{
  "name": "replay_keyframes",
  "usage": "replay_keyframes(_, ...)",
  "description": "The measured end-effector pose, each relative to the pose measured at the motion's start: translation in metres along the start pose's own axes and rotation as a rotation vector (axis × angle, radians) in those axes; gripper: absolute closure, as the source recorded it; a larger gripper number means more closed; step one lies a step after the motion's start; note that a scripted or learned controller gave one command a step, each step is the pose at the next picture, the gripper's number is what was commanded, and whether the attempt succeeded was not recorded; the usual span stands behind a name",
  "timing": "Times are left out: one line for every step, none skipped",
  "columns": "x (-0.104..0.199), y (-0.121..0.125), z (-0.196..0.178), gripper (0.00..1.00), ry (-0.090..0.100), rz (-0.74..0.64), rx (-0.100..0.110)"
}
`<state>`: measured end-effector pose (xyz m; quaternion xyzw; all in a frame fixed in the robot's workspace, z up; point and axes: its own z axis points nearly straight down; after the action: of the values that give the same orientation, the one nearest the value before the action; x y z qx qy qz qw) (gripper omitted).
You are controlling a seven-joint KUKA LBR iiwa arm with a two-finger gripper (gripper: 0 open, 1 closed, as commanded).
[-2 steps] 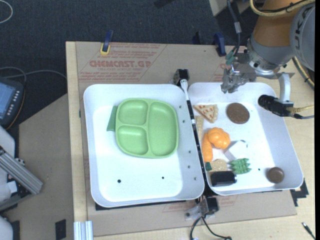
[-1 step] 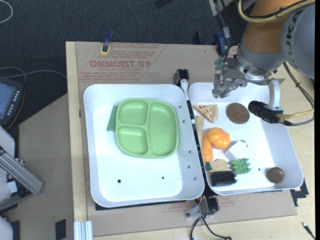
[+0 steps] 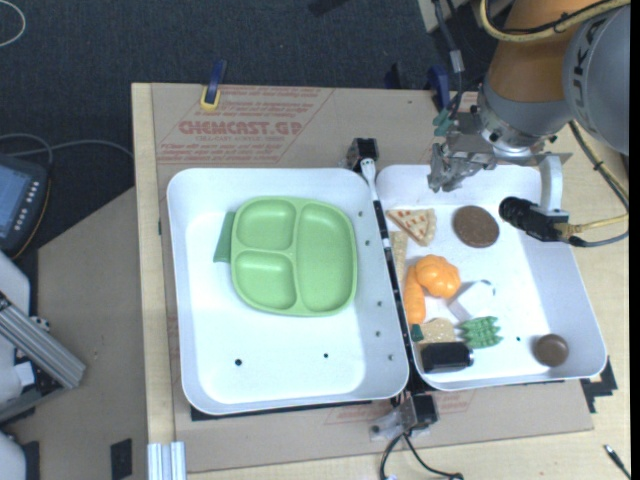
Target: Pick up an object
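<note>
Cardboard-topped bench (image 3: 250,118); glossy white bins, green divided plate (image 3: 295,255) left; hand (image 3: 447,175) over right bin (image 3: 570,298), grip unclear

The gripper (image 3: 447,175) hangs over the far left corner of the right bin (image 3: 575,298), above bare white floor; its fingers look close together, though that is hard to judge from here. Near it lie a triangular sandwich piece (image 3: 414,224) and a brown round cookie (image 3: 476,226). An orange pepper (image 3: 436,275) sits nearer the front. The left bin (image 3: 200,358) holds a green divided plate (image 3: 294,256).
</note>
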<state>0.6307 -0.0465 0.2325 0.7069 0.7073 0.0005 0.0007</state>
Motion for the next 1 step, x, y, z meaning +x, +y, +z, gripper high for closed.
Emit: replay_keyframes(-0.0009, -0.0071, -0.0007, 1.00, 0.001, 0.001, 0.003)
